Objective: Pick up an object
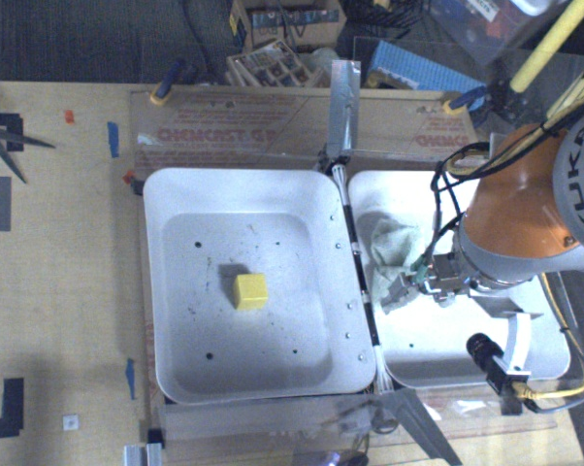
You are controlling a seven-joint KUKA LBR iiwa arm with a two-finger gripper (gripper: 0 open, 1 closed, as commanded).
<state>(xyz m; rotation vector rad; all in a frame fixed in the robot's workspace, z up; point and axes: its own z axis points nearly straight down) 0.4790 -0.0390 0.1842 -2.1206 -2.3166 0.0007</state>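
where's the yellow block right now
The yellow block lies near the middle of the left bin in the camera view, alone on its floor, well apart from the gripper, which is over the right bin beside a crumpled cloth.

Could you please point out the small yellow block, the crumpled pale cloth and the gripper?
small yellow block point(251, 290), camera view, its top face.
crumpled pale cloth point(391, 242), camera view, its bunched middle.
gripper point(401, 294), camera view, at its fingertips.

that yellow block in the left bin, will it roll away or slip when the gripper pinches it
The yellow block looks cube-like with flat faces, so it will probably sit still and slide, not roll. Flat sides should give the fingers a square hold. It lies alone on the bin floor, so a nudge would likely skid it across the smooth white surface.
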